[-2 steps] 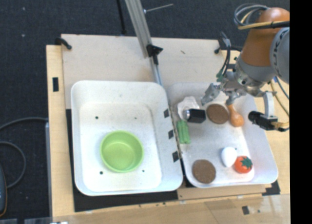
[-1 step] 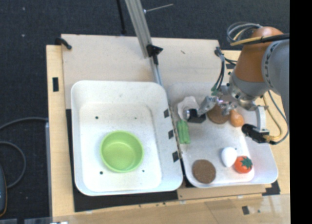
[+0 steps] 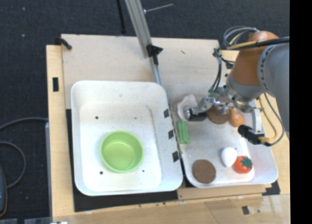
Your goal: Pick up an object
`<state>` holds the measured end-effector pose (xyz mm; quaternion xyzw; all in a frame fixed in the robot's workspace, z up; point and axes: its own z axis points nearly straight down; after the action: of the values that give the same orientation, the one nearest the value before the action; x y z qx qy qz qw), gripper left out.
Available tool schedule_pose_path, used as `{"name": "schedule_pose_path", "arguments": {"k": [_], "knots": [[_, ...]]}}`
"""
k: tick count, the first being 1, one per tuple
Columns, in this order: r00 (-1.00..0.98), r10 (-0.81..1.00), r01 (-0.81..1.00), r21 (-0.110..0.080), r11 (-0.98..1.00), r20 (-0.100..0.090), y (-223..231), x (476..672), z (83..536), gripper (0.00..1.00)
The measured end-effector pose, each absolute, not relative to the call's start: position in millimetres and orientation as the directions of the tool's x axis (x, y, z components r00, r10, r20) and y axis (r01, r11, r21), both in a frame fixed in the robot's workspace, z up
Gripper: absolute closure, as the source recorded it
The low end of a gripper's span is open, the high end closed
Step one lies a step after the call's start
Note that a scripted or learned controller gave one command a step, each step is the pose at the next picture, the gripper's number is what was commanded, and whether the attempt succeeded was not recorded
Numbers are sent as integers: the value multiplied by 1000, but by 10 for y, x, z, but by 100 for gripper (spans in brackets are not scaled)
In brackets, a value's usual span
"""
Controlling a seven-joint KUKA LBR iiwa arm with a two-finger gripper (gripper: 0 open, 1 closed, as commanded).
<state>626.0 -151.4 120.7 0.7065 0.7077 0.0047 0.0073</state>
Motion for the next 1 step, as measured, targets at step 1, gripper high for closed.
{"name": "schedule_pose_path", "arguments": {"k": [1], "knots": [[3, 1000, 1000, 22, -3, -4, -1528, 6274, 1318, 100]]}}
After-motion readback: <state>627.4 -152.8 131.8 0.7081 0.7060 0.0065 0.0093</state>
